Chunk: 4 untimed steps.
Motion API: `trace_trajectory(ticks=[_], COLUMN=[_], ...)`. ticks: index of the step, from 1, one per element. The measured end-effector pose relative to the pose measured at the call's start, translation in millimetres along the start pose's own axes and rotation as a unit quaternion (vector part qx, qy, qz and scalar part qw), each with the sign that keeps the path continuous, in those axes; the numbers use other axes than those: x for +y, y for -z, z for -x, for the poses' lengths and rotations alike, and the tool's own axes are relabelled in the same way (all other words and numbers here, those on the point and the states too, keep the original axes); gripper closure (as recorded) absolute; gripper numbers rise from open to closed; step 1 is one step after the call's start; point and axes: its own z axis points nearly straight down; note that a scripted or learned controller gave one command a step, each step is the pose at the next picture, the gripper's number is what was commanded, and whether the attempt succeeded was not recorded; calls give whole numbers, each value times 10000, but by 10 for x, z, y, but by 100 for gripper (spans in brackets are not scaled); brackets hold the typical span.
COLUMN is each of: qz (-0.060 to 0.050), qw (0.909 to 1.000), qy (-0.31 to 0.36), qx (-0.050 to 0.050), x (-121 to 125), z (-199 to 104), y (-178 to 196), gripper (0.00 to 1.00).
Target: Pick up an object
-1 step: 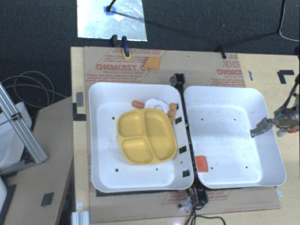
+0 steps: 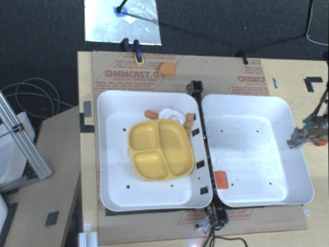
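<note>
Gripper [image 2: 297, 139] hovers at the right bin's [image 2: 257, 194] outer rim, well apart from the orange block [image 2: 220, 179] in that bin's near-left corner; whether its fingers are open or closed I cannot tell, probably only approaching

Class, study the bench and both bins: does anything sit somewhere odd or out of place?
Yes. A tan block lies on the bench behind the left bin, outside both bins. Inside that bin, the yellow divided tray sits askew, partly covering a white item.
</note>
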Motion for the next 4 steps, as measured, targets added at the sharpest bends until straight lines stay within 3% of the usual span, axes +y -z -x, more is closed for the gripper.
trace_trajectory(ticks=[1,2,3,4], qz=[-27,-22,-13,-6], qw=[10000,10000,10000,10000], qy=[11,6,7,-7], qx=[22,19,17,10], x=[174,1,13,249], z=[-565,-978,-1340,-1323], y=[-385,-314,-269,-254], gripper=[100,100,100,100])
